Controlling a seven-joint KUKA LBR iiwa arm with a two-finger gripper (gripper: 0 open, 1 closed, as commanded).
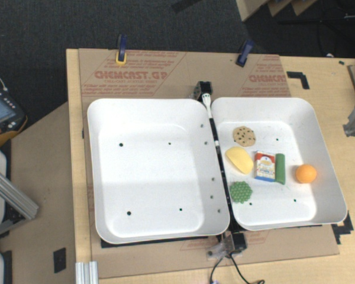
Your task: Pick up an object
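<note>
White right bin (296, 123), five candidates: cookie (244, 136), yellow wedge (239, 160), small carton (266, 166) and green bumpy ball (241, 191) bunched toward left wall, orange ball (306, 174) near right wall. Probably pincer (351, 123), grey, at counter (165, 70) right edge; can't tell if apart or together. Risks: wedge just beside carton, so double grab or knock; orange ball likely to roll away.

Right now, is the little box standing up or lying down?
Lying down. The little box rests flat in the right bin, its printed face up.
</note>
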